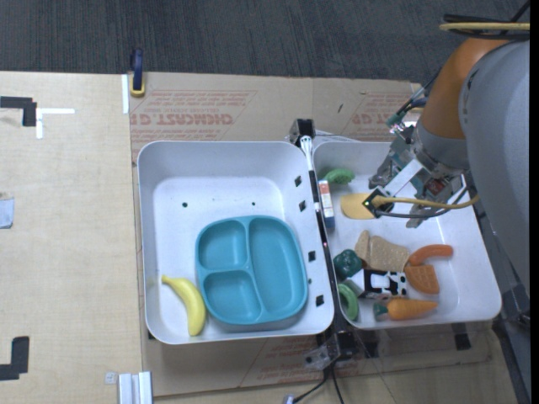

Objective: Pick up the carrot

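The carrot is orange with a small green top and lies along the front wall of the right bin, pointing right. My gripper hangs over the back half of that bin, well behind the carrot and apart from it. A yellow flat piece lies just to the gripper's left.
Around the carrot lie an orange-red sausage, an orange ridged piece, toast, a black-and-white toy and green items. The left bin holds a teal divided plate and a banana.
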Controlling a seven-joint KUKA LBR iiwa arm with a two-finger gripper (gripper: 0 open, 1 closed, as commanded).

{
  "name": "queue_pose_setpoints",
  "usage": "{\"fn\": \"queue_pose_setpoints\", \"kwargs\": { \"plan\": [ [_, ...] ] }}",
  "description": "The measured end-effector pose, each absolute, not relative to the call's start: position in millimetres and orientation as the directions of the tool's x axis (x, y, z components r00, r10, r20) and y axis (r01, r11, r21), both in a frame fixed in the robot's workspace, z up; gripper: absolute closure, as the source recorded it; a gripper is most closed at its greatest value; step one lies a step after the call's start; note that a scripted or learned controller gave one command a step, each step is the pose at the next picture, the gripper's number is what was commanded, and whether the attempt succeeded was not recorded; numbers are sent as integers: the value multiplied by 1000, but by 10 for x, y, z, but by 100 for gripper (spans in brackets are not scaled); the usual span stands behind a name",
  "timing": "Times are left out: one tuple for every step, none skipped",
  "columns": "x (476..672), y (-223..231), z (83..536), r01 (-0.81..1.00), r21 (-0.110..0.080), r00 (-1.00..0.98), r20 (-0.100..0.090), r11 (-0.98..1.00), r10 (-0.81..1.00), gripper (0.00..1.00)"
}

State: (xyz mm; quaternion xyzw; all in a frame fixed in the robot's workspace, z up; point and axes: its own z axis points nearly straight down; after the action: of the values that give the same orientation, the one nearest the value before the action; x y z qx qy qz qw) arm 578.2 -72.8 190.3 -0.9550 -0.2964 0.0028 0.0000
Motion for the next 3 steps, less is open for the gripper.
{"fn": "queue_pose_setpoints", "kwargs": {
  "plan": [
    [5181,-386,1906,666,-5,746,-5,-746,666,0],
    [5506,-121,1904,705,-2,709,-4,-709,705,0],
    [5506,-122,1904,705,-2,709,-4,-709,705,0]
  ]
}}
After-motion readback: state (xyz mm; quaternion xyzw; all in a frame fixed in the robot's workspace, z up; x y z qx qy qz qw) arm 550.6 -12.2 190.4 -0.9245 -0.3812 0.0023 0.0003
